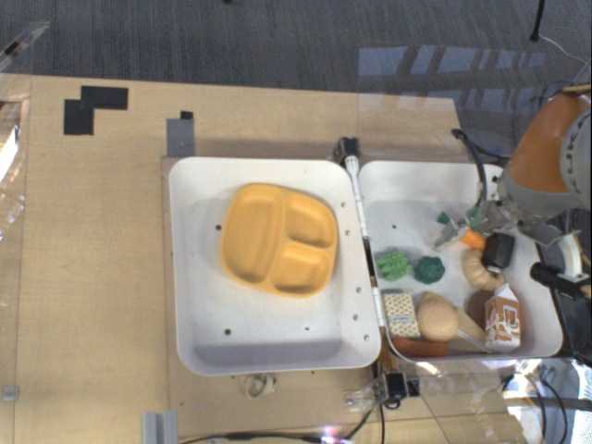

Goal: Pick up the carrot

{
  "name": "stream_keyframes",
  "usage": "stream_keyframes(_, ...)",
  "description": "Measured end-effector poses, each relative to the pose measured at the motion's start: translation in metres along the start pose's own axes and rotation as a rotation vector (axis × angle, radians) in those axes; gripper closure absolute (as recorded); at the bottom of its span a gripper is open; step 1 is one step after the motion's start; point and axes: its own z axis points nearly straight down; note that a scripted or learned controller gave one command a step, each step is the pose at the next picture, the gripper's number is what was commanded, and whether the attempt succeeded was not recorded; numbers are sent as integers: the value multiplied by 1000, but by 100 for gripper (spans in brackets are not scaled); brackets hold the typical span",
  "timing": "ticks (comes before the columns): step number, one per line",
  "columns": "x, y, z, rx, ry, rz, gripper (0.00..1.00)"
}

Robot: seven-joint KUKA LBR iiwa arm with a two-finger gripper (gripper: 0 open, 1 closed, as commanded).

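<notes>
The carrot (474,240), a small orange piece, lies in the right bin (407,192) near its right side. My gripper (453,231) hangs low over that spot, reaching in from the right under the grey and orange arm (546,155). The carrot shows just at the gripper's lower edge, partly covered by it. Whether it is touching the gripper is unclear.
A yellow divided plate (277,239) sits in the left bin (203,340). In the right bin lie a green broccoli (393,265), a dark green piece (428,269), a tan pastry (478,268), a bun (437,320), a cracker box (400,313), a sausage (421,347) and a brown carton (502,320).
</notes>
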Motion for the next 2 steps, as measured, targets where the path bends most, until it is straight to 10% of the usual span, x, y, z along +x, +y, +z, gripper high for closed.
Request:
stream_keyframes(1,0,5,-14,-9,-6,-11,100)
stream_keyframes(2,48,26,-99,-9,-1,-2,100)
